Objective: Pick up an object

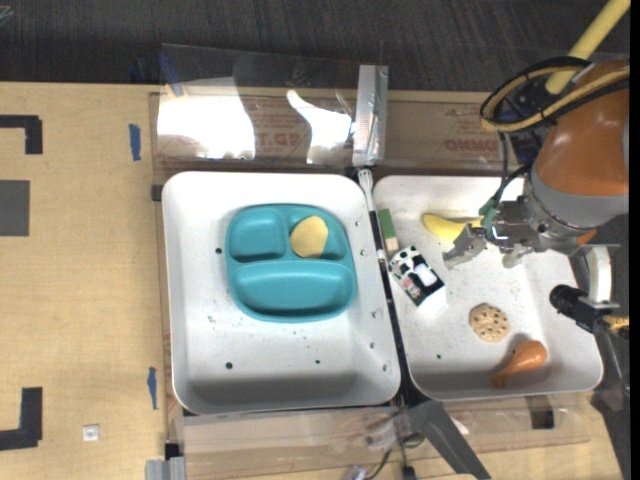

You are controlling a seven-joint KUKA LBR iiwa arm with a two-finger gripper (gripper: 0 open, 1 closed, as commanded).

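Orange pear-shaped toy point(522, 358) sits lowest in frame, in the right white bin point(450, 368). Two-finger gripper point(487, 244) hangs open, holding nothing, right beside the yellow banana-like piece point(441, 226), mid-right. Risk, my read: curved and glossy, it could squirt sideways on closing. Round speckled cookie point(488, 321) below; black-and-white dice block point(414, 273) left.

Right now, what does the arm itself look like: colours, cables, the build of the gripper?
The arm is grey metal with a broad, rounded orange band above the wrist. Black and yellow cables loop over its top near the upper right. The gripper is a grey, blocky metal assembly with a small green patch on its side. A black part juts out lower down, beside a white section of the arm.
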